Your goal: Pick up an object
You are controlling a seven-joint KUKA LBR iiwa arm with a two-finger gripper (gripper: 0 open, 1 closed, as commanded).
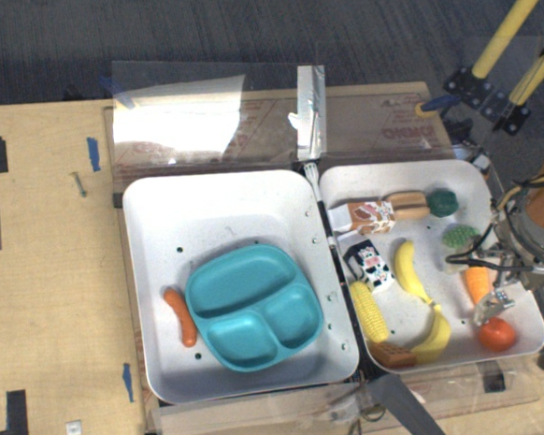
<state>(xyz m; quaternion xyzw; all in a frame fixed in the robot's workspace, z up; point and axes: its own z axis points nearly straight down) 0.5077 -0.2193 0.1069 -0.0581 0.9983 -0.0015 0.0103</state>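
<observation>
Here, gripper [497, 299] low over carrot [477, 285]; carrot's long axis near vertical, tip toward tomato [497, 334]; finger state unclear.

A: Can you read any lettering?

B: Hardly. The cardboard strip [405, 122] at twelve o'clock above the right bin [531, 346] carries reddish print, too blurred to read.

A: And the small carton [372, 215]?

B: Patterned, nothing legible.

You're looking down on two white bins: the left bin [150, 212] is holding a teal divided plate [253, 305] with an orange sausage [180, 316] lying beside it. The right bin [395, 176] is carrying a banana [410, 273], corn [369, 312], a tomato [497, 334] and a carrot [477, 285], where the gripper [499, 293] is hovering.
</observation>
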